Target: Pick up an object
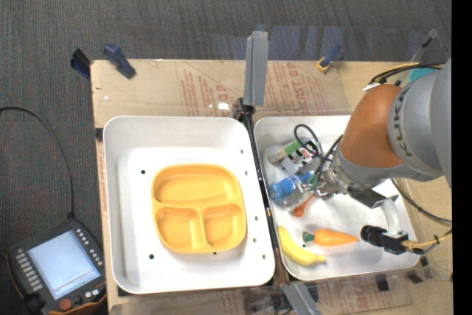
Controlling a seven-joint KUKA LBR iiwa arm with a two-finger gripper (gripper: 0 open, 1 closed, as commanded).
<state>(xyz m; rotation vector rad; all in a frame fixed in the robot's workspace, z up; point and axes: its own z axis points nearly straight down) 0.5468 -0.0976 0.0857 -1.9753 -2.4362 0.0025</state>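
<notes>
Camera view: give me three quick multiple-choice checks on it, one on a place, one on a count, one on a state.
1. Where is the yellow tray?
A. left bin
B. right bin
C. on the floor

2. How many compartments has the tray?
A. two
B. three
C. five

3. How does the banana lie?
A. on the tray
B. on the right bin floor
C. between the pincer's fingers

Answers:
1 A, the tray sits in the left bin.
2 B, one long section above two smaller ones.
3 B, it lies near that bin's front edge beside the carrot, apart from the pincer.
</notes>
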